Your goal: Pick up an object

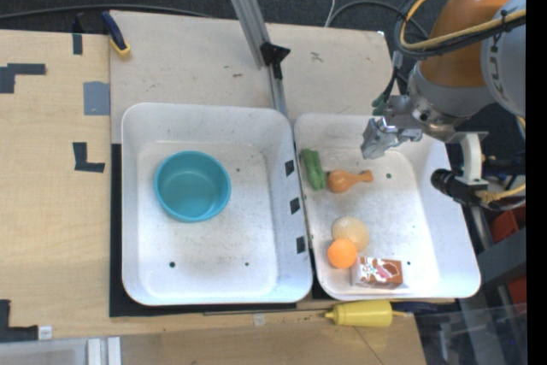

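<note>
While nothing was lifted yet, the nearest candidate, an orange pear-shaped toy (pixel 349 179), lay in the right bin (pixel 444 269) just below-left of my gripper (pixel 376 145); grasp and lift both remained. I couldn't tell how my gripper was set. Right bin count: one pear toy, one green piece (pixel 313 168), one pale ball (pixel 349 230), one orange ball (pixel 342 253), one red packet (pixel 378 272). Left bin (pixel 137 269): one teal bowl (pixel 192 185). One yellow bottle (pixel 362 314) lay outside.
</note>
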Robot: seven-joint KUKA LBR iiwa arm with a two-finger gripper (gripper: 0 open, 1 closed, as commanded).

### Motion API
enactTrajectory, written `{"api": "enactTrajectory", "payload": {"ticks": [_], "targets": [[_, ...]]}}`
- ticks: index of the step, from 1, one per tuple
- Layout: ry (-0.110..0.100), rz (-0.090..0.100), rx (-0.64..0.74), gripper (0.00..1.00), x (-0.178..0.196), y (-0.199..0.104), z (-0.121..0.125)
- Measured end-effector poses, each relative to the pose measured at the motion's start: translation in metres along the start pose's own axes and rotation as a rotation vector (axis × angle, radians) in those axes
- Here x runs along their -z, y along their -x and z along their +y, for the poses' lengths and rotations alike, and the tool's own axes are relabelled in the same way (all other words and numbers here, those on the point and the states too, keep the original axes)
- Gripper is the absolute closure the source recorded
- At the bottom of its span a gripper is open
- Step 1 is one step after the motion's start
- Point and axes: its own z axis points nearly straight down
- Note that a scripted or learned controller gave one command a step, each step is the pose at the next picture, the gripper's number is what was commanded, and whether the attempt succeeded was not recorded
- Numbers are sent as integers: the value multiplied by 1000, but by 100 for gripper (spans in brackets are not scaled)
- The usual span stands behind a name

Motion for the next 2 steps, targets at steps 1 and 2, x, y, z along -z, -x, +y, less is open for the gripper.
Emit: {"api": "enactTrajectory", "payload": {"ticks": [1, 2], "targets": [[-2, 0, -1, 100, -15, -52, 13], [0, 0, -1, 100, -14, -94, 35]]}}
